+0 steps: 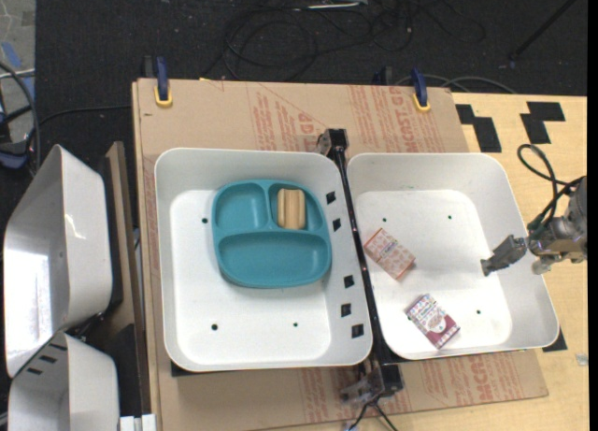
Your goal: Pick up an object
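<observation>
The right bin [486, 177] holds two small flat packets. One pink-and-white packet [389, 252] lies near the bin's left-centre. The other packet [432, 319], white with red and blue print, lies closer to the front wall. My gripper [503, 257] hangs low over the right side of this bin, to the right of both packets and apart from them. The left bin [187, 233] carries a teal divided plate [271, 237]. A tan block [291, 208] rests in the plate's upper right compartment.
A black divider strip [353, 251] runs between the two bins. The bins sit on a cardboard sheet [280, 111] clamped at the back. White containers [56, 233] stand at the far left. Cables trail on the dark floor behind the bench.
</observation>
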Tool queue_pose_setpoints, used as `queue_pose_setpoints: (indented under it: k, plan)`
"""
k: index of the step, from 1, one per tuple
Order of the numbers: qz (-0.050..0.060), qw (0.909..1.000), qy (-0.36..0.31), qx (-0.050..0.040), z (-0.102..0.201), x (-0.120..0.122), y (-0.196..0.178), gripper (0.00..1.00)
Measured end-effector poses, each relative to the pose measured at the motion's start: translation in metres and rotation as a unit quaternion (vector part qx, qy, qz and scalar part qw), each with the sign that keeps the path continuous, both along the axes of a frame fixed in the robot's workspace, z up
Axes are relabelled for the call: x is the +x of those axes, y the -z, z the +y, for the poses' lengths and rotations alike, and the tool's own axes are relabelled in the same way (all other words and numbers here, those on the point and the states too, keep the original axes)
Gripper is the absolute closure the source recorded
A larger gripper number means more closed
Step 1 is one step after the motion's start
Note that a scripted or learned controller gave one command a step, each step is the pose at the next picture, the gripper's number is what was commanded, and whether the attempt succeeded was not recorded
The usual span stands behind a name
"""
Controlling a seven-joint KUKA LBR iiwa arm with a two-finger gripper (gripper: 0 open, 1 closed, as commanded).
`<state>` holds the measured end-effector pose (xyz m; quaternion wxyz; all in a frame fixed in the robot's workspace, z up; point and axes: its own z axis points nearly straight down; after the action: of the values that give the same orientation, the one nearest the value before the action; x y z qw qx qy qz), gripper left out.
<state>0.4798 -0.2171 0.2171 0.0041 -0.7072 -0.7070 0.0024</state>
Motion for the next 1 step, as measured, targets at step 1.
queue_pose_setpoints:
  k: [1]
  plan:
    - [-0.004,1.0,-0.001,-0.0012,0.0003,0.0024,-0.0039,0.0]
